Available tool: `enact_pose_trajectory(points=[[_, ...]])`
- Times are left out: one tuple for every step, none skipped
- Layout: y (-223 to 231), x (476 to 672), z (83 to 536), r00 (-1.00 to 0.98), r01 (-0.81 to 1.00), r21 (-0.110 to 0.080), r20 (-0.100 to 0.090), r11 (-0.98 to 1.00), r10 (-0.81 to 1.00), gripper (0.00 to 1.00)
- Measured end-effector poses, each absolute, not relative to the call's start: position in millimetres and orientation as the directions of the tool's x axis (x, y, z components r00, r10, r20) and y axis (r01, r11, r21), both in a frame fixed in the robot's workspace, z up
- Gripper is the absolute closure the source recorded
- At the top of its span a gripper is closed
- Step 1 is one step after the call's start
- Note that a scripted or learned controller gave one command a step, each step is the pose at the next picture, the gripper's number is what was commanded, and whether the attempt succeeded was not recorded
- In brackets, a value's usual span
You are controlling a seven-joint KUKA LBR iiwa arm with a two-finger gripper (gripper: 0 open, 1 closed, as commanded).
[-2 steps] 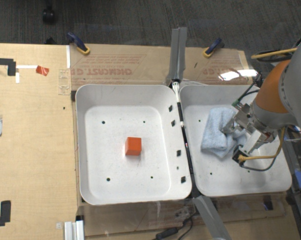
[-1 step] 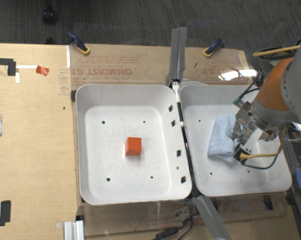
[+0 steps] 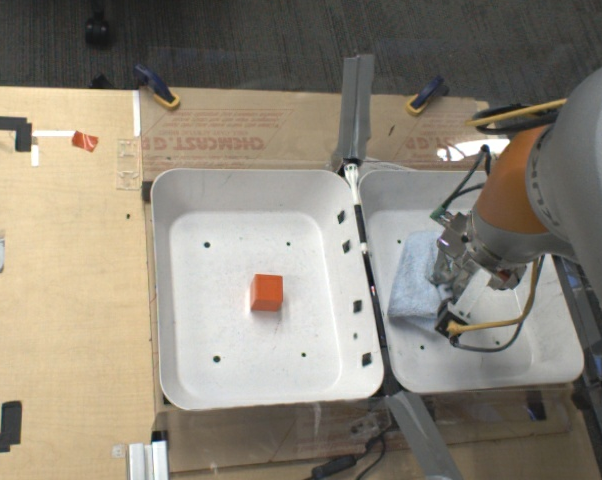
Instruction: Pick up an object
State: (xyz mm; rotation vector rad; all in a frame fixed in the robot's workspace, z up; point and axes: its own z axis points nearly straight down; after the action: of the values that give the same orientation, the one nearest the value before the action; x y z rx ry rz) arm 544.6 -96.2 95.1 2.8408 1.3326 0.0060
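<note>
An orange-red cube [image 3: 267, 293] rests near the middle of the left white bin [image 3: 181, 268]. A pale blue-grey folded cloth or sponge [image 3: 413, 276] lies in the right bin [image 3: 501, 363], close to its left wall. The gripper [image 3: 447, 280] hangs low over the right bin at the cloth's right edge, below the grey wrist and orange band. Its fingers are hidden by the wrist body and cables.
A metal divider post [image 3: 356, 108] stands between the bins at the back. Blue and orange clamps [image 3: 157, 86] hold cardboard behind the bins. A wooden bench surface [image 3: 51, 268] lies to the left. Yellow and black cables [image 3: 491, 328] loop below the wrist.
</note>
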Motion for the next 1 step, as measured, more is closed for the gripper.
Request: enact_pose_trajectory(points=[[-92.9,535.1,94.9,0.778,0.628,0.005,0.005,-0.778,0.628,1.00]])
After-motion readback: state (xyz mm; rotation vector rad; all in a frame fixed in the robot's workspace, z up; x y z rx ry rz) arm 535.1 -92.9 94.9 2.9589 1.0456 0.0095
